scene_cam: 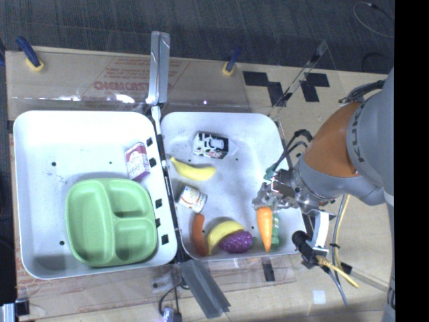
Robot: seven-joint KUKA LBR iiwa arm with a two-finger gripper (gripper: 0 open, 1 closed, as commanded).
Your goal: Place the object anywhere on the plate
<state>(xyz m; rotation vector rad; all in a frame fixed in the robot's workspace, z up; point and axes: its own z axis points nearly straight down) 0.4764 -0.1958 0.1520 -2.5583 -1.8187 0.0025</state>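
Note:
A green divided plate lies in the left bin, toward its front. An orange carrot sits in the front right corner of the right bin, with its upper end right under my gripper. The gripper hangs low over that corner, and its own body hides how it meets the carrot. The grey arm with its orange band reaches in from the right.
A small red and white box lies in the left bin just behind the plate. The right bin also holds a black and white carton, a banana, a small can, a reddish stick-shaped item, a yellow fruit and a purple item.

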